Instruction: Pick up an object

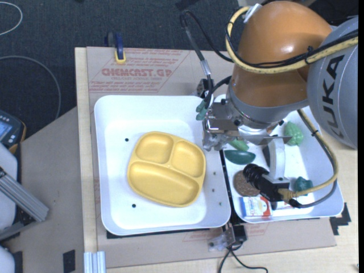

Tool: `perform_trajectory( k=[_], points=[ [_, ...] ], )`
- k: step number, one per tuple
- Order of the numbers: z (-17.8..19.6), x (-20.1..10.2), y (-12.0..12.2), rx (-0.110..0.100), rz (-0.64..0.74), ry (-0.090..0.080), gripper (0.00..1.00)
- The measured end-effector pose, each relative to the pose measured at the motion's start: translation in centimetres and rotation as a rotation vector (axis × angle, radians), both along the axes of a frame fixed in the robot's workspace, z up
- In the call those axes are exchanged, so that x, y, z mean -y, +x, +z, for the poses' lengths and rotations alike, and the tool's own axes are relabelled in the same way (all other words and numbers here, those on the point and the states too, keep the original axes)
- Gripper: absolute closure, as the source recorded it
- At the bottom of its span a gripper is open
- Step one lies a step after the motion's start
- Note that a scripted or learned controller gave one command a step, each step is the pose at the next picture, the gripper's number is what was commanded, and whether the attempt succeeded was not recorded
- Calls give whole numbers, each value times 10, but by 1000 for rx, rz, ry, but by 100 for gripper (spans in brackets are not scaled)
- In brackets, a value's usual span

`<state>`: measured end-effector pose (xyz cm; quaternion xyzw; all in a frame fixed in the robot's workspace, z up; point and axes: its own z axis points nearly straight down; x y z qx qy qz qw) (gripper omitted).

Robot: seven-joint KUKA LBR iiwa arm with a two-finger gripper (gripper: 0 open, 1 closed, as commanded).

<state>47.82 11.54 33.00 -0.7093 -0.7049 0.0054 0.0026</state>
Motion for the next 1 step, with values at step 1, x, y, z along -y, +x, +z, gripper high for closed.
perform_trajectory(
  k=[1],
  points=[
    [110,44,2,25,2,5,100]
  ],
)
